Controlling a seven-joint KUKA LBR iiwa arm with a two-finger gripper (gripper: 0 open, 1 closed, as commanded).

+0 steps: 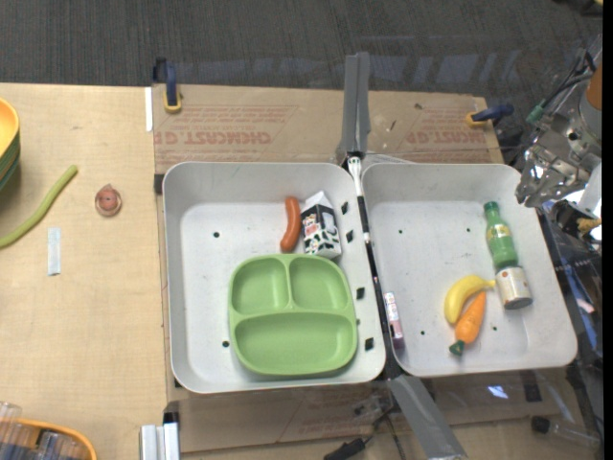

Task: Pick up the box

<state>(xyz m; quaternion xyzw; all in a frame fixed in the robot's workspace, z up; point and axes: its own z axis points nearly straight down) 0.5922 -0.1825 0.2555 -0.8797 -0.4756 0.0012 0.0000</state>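
Note:
The box [321, 226] is a small black-and-white milk carton. It lies in the left bin [192, 286] near the back right corner, just above the green divided plate [291, 314]. An orange-red sausage [290, 224] lies right beside it on its left. My gripper [538, 182] hangs at the far right, over the back right rim of the right bin [421, 257]. It is far from the box, with nothing seen in it.
The right bin holds a green bottle [498, 237], a small can [513, 287], a banana [462, 295] and a carrot [468, 321]. A pink-labelled item [393, 316] lies along the divider. The wooden table at left bears a green bean [38, 209] and a small pink object [108, 200].

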